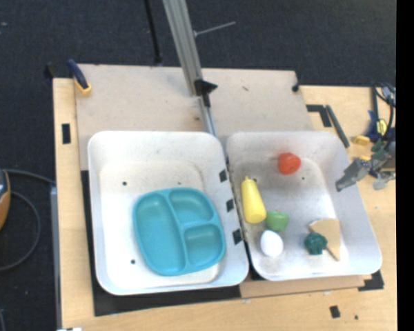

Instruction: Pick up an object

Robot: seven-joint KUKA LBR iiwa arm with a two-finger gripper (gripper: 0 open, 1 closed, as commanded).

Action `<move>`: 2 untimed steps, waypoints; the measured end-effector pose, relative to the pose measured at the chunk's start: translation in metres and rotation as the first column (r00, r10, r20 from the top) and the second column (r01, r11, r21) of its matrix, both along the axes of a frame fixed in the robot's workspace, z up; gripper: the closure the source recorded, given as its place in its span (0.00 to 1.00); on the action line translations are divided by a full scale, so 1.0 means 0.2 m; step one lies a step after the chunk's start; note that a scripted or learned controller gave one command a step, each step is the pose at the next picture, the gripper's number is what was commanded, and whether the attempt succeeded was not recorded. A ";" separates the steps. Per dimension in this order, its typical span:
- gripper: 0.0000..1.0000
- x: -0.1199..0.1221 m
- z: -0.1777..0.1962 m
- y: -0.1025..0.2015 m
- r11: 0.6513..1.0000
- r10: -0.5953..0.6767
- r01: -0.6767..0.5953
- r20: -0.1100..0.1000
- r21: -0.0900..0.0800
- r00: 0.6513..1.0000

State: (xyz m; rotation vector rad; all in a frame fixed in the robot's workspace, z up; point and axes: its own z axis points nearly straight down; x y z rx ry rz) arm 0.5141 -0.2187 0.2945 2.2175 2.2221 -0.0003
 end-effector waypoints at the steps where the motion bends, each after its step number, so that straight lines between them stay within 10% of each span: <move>1: 0.00 -0.01 -0.22 -0.03 1.000 -0.002 0.002 -0.003 0.000 1.000; 2: 0.00 0.01 -0.43 -0.03 1.000 -0.001 0.001 -0.003 0.001 1.000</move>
